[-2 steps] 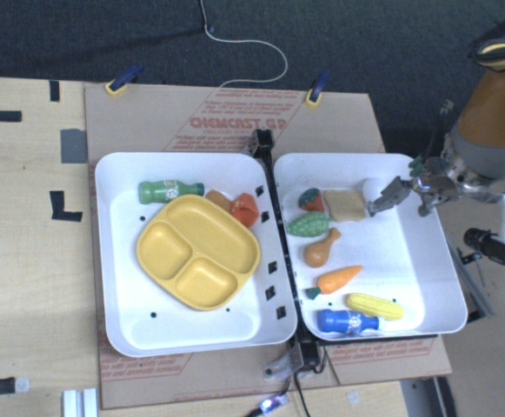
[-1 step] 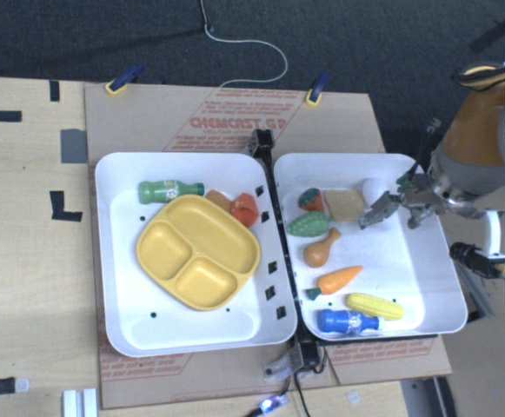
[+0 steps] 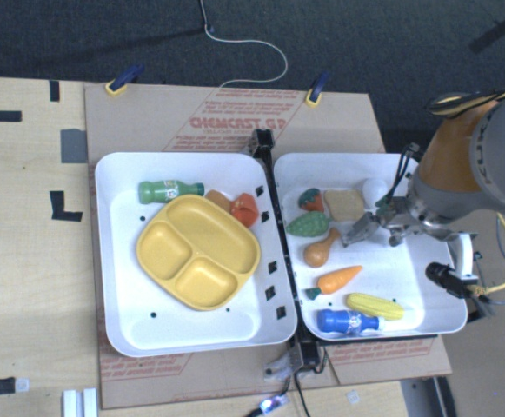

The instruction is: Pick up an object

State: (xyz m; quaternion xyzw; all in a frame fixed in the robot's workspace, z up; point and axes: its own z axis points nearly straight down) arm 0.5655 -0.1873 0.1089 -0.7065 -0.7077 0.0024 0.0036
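A: Nearest edge, right bin [image 3: 448, 324]: blue bottle [image 3: 346, 322], corn [image 3: 375, 305]. Left to right?

B: Left bin [image 3: 113, 259]: one green bottle [image 3: 170, 190], one yellow tray [image 3: 198, 250], one tomato [image 3: 245, 208]. Right bin: one leafy green [image 3: 308, 225], drumstick [image 3: 320, 249], carrot [image 3: 339, 278], bread [image 3: 345, 203].

A: Step?

B: Approach, I judge. Gripper [image 3: 359, 232] sits low between bread and drumstick; fingers' spread — cannot tell. Nothing seen held. Next: centre on one item, close.
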